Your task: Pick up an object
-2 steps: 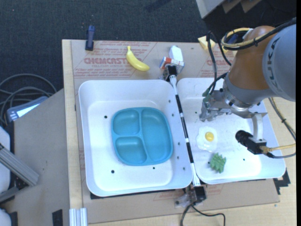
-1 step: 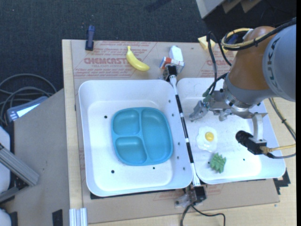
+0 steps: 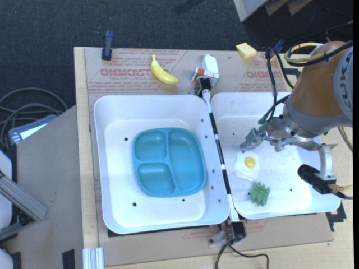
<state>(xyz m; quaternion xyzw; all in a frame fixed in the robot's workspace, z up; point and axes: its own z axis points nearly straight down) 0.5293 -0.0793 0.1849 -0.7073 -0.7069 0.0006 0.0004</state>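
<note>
Now approaching | gripper [image 3: 251, 140] hovering in right bin [image 3: 291, 203], fingers maybe spread, nothing between them | fried egg toy [image 3: 247, 166] lying just below-left of it, green piece [image 3: 259, 193] nearby | next: descending onto egg, then closing.

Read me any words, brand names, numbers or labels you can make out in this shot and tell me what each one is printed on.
"CHEMCAST": red print on the brown board under the bins, left of the banana.
Smaller red lines around it: too small to read.
Red print on the board's right part: partly hidden, unreadable.
Carton label: blurred.
Letters on the arm: cut off at the edge.
</note>
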